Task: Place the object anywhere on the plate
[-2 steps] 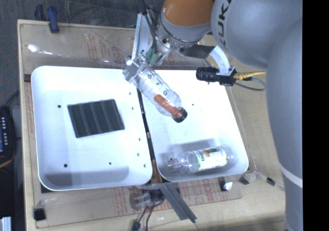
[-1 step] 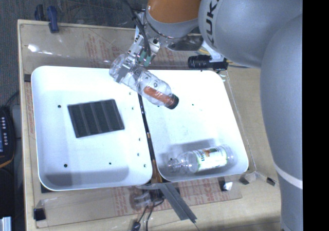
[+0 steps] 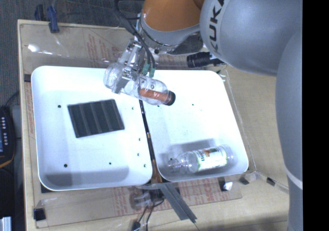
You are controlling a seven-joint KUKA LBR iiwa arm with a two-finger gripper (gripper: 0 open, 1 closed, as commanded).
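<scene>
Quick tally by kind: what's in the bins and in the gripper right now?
Bottles: 2, one in the gripper with a dark cap, one lying in the right bin
Dark plate: 1, left bin
Total: 3

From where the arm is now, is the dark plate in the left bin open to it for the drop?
Probably yes. The pincer holds a clear bottle over the divide between the bins, and the dark ribbed plate lies bare in the left bin, with nothing between them.
</scene>
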